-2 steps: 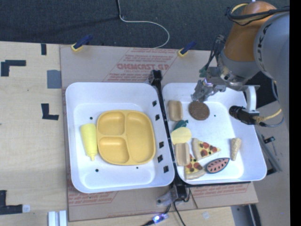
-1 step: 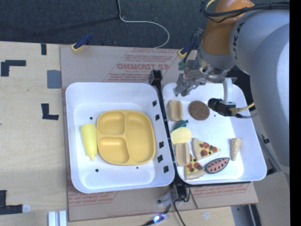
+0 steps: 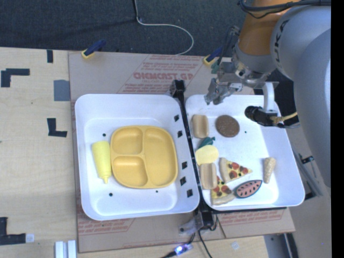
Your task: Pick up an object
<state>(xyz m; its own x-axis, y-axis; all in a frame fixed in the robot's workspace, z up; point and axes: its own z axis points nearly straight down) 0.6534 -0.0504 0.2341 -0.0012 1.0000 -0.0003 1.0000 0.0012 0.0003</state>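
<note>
Looks like a robotics lab bench: a big grey industrial arm with an orange band (image 3: 269, 20), two shallow white plastic bins (image 3: 86, 144) on cardboard sheets (image 3: 156, 74) clipped down, black tape marks (image 3: 54, 127) on plywood, loose cable (image 3: 161, 23) trailing over dark carpet.

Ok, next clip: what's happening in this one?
A grey arm reaches in from the right, its end effector hovering over the far edge of the right bin, above a bread roll and a brown patty. It holds nothing. The left bin has a yellow divided plate and a yellow bottle, untouched.
</note>
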